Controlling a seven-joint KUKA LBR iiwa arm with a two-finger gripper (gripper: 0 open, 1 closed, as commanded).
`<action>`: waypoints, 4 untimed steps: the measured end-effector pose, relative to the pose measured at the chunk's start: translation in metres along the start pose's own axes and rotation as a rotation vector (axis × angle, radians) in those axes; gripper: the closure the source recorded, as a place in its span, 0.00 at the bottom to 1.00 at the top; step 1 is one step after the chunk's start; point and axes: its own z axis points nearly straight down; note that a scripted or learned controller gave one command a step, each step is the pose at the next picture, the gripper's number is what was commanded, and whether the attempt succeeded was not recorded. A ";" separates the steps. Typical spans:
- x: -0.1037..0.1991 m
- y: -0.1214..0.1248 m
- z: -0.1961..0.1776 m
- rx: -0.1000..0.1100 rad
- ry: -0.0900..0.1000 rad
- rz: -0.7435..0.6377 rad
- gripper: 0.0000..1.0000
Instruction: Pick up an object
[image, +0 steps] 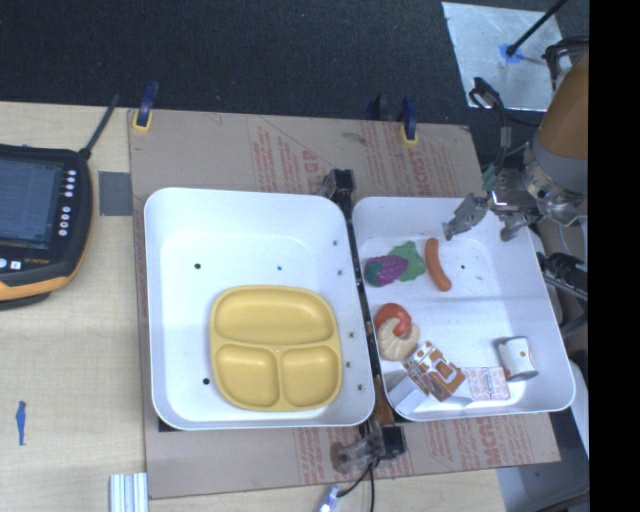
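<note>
Camera view places the end effector (487, 214) at the upper right of the right bin (520, 275), fingers spread and grasping nothing. Nearest candidate is the orange sausage (437, 264), lying just left of centre frame beside the purple grapes (386, 268). Judged light, rigid, smooth plastic, likely slippery; grip across its narrow middle.
</note>
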 end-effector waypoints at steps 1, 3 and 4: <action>0.010 0.019 0.090 0.002 -0.001 -0.002 0.00; -0.049 0.025 0.119 -0.002 -0.001 -0.001 1.00; -0.028 0.042 0.050 -0.003 0.001 0.001 1.00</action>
